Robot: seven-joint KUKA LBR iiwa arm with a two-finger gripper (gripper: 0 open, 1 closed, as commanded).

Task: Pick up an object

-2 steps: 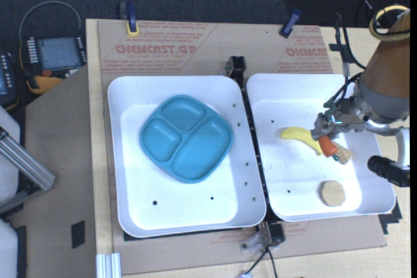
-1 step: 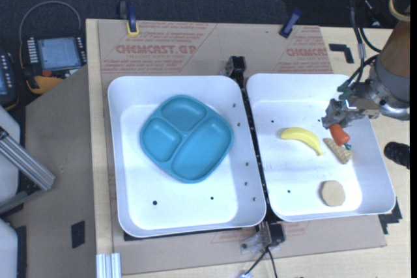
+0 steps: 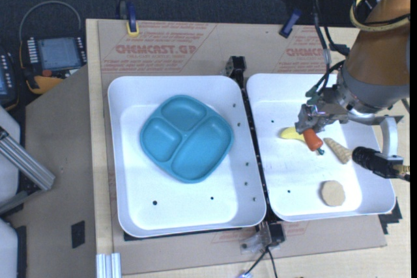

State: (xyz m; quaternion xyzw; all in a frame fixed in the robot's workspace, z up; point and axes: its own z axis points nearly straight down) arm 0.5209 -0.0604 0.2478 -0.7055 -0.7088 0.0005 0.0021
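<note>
Gripper [image 3: 313, 127], finger state I cannot tell, hovers over carrot [image 3: 314, 140] and banana [image 3: 291, 134] at three o'clock; crowding risks a miss.

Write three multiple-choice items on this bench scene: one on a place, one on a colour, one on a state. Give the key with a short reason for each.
1. Where does the divided plate lie?
A. In the left bin
B. In the right bin
C. On the cardboard outside both bins

2. What colour is that plate?
A. Red
B. Blue
C. Green

3. How does the round tan piece stand to the gripper?
A. Clamped between its fingers
B. Lying apart from it, nearer the bin's front edge
C. Stacked on the plate

Key: 1 A, since the plate sits inside the left bin's rim. 2 B, since its surface is plainly blue. 3 B, since white bin floor shows between the piece and the gripper.
</note>
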